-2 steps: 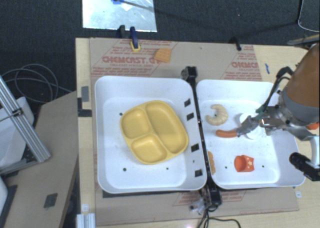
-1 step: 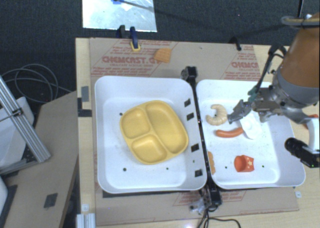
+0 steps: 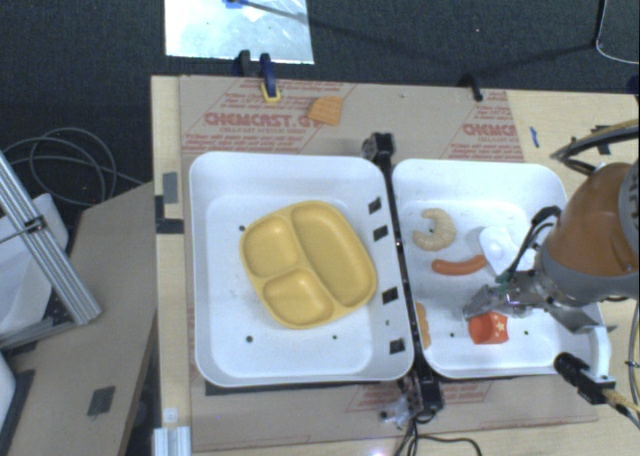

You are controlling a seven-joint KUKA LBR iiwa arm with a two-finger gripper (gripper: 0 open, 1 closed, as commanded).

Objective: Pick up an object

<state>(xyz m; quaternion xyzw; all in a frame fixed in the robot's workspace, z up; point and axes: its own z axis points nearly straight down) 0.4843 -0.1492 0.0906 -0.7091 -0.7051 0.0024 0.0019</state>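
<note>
Overhead, the arm (image 3: pixel 598 244) reached into the right bin (image 3: pixel 545 184). Gripper (image 3: pixel 492 305) sat low, just above a red piece (image 3: pixel 488 329); finger spread could not be told. A sausage (image 3: pixel 459 265) and a shrimp (image 3: pixel 435 229) lay nearby. Left bin (image 3: pixel 215 244) held a yellow tray (image 3: pixel 305 264).

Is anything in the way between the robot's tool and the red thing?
No, nothing visible is. The tool sits right above the red thing in the right bin. The sausage and the shrimp lie farther back, off to the side.
</note>
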